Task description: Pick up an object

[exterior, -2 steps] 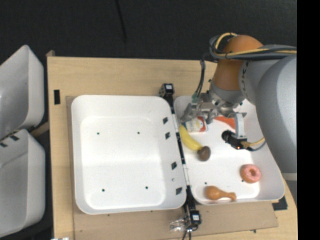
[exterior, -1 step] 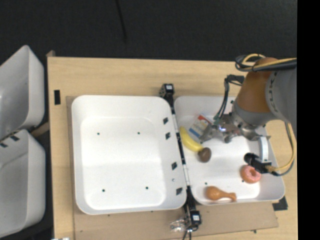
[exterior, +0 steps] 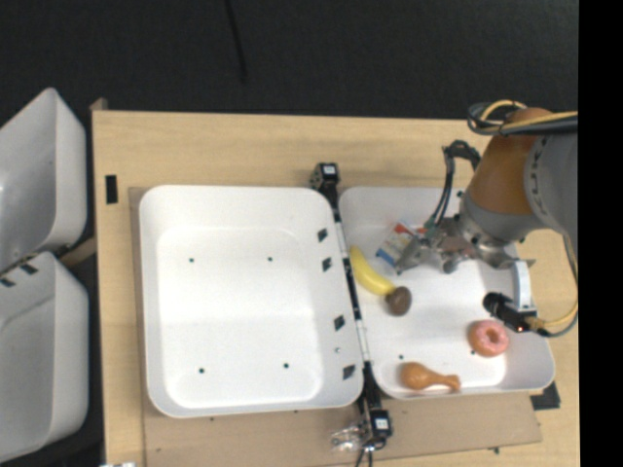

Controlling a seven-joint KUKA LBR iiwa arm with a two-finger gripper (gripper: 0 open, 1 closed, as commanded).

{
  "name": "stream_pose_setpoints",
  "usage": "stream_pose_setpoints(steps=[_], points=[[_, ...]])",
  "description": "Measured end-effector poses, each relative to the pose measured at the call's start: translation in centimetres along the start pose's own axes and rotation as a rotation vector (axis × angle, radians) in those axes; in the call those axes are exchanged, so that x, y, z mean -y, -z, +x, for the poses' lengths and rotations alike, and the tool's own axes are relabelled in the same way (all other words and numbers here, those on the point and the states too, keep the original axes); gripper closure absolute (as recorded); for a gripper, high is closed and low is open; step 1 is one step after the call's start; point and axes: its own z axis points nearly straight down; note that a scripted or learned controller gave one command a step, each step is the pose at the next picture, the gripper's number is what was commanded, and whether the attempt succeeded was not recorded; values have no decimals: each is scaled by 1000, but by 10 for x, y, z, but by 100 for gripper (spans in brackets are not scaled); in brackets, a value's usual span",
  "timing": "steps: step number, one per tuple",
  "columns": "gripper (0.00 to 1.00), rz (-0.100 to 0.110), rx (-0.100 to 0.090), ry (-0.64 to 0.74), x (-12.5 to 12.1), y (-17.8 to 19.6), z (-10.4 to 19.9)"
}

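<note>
The grey two-finger gripper hung low in the right white bin, over a small red, white and blue packet; I could not tell if it was shut or apart. Just beside it lay a yellow banana, its long side slanting from upper left to lower right; a brown round lump touched its lower end. A pink ring donut and an orange chicken leg toy lay nearer the front; the chicken leg's thin end pointed right.

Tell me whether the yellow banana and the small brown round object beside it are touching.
Cannot tell. In the camera view the yellow banana ends right at the small brown round object in the right white bin; no clear gap or contact shows between them.
</note>
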Motion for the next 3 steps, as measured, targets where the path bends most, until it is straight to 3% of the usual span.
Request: stream_pose_setpoints(steps=[1,2,3], points=[[0,-6,0,7,-72,1,46],[0,3,1,-1,-40,0,33],[100,-1,1,-1,-42,10,32]])
